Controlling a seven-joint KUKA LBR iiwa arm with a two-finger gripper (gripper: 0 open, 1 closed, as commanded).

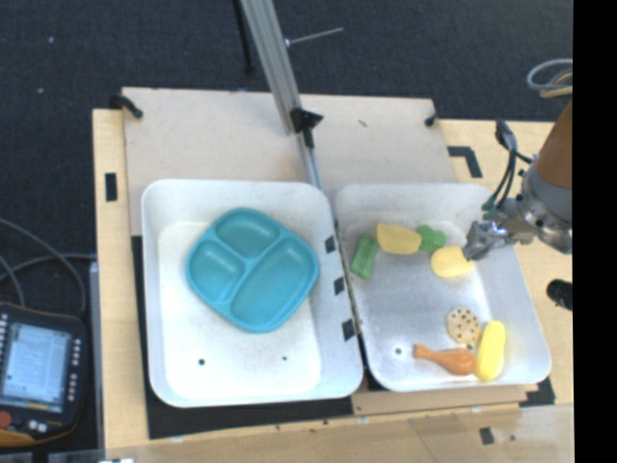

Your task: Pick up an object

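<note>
the pale yellow lump [451, 262] lay right of centre in the frame, in the right bin [415, 199], with the gripper [479, 240] just at its upper right edge; whether the jaws stood wide or narrow could not be told, so a good pick likely called for centring over the lump before closing. round it lay a yellow piece [398, 238], two green pieces [363, 257], a spotted cookie [464, 327], an orange drumstick [445, 358] and a yellow cob [491, 349], while the left bin [174, 374] held a blue divided plate [253, 268].

Dark carpet floor [116, 27] surrounds a pale wooden bench [222, 133] under even light
</note>
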